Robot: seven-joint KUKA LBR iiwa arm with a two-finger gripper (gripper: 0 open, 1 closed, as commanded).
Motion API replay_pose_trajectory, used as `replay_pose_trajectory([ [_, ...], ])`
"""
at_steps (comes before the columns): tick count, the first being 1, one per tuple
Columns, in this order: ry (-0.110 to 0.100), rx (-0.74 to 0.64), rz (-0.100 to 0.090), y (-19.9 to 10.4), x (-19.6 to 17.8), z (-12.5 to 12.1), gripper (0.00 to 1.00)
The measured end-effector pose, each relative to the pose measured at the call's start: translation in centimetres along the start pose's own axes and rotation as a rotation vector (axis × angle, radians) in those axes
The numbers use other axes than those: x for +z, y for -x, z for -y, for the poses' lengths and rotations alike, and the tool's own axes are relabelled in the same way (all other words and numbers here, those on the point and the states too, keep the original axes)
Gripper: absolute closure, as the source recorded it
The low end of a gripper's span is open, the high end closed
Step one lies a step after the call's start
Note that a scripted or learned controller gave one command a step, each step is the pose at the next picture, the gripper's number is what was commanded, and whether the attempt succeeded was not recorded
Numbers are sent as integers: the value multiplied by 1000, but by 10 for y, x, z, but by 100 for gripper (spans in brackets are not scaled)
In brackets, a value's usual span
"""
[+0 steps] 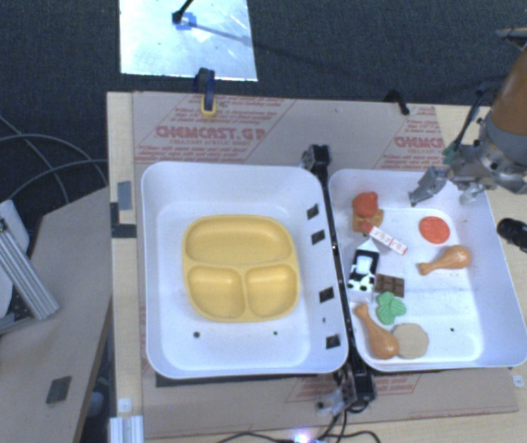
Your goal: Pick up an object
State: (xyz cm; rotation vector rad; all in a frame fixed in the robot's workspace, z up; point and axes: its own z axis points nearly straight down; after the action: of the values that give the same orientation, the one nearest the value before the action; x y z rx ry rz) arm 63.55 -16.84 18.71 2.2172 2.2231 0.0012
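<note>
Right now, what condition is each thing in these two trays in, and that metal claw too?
Yellow divided plate: flat in the left bin, compartments bare.
Gripper: over the right bin's top edge, nothing between its fingers.
Red tomato slice: lying flat.
Drumstick: on its side.
Second drumstick: on its side, against the tan round piece.
Green piece: lying flat.

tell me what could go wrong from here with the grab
1. The toy food in the right bin lies crowded: the green piece, the brown block and a drumstick touch or nearly touch, so a grasp there may catch two things or nudge one away.
2. The gripper hangs near the bin's far rim, so a straight descent might clip the wall.
</note>
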Motion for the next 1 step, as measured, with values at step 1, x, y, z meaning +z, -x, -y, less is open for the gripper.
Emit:
replay_pose_trajectory([
  [1, -9, 4, -2, 39, 109, -4, 0],
])
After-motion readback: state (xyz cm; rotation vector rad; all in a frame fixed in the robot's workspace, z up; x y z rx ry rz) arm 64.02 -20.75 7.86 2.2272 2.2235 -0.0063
